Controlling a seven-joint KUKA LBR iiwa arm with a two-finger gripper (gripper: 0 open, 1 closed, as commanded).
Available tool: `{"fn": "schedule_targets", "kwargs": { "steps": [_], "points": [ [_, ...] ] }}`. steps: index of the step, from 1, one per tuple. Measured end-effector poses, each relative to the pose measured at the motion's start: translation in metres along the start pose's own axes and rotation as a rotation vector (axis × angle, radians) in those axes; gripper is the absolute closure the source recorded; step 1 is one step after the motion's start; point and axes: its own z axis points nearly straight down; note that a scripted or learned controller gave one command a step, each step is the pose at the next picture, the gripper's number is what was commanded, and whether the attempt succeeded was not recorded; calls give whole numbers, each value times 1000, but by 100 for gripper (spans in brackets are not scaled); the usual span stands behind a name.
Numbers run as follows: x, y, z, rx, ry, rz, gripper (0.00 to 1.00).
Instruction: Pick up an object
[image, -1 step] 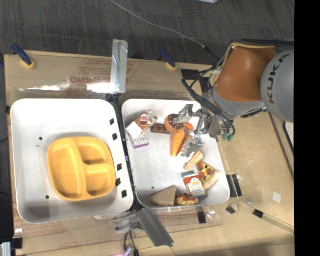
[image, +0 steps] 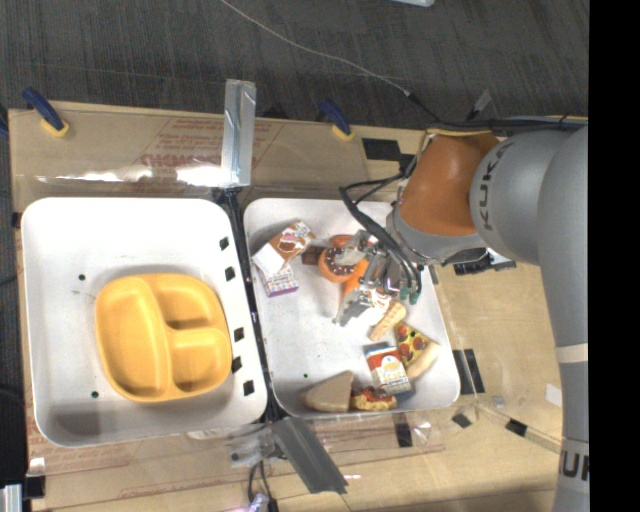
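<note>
Arm: we see the grey arm (image: 540, 190) reach in from the right, its orange band (image: 445, 185) above the far right corner of the right bin.
Claw: the claw (image: 362, 295) hangs low inside the right bin (image: 300, 350), near the bin's middle. We cannot tell whether it is open or closed, and we see nothing gripped in it.
Right bin, far side: a small brown packet (image: 292, 240) lies near the far wall. Just in front of it sits a white and purple packet (image: 274, 272). An orange and brown toy (image: 338, 258) lies just beside the claw, on its far left.
Right bin, near side: a pizza slice (image: 414, 348) lies close to the right wall. A small red and white carton (image: 387, 369) touches it. A tan wedge (image: 328, 393) rests against the near wall, with a second, smaller pizza piece (image: 373, 400) just beside it. A pale bread-like piece (image: 387, 320) lies right under the claw's near side.
Left bin: the left bin (image: 60, 240) holds a yellow divided tray (image: 160, 335), lying flat and well apart from the claw.
Worktop: both bins sit side by side on a brown worktop (image: 120, 135), with blue clamps (image: 45, 110) at its far edge.
</note>
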Motion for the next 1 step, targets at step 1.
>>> {"fn": "schedule_targets", "kwargs": {
  "steps": [1],
  "points": [
    [8,46,8,8,-1,168,0]
  ]
}}
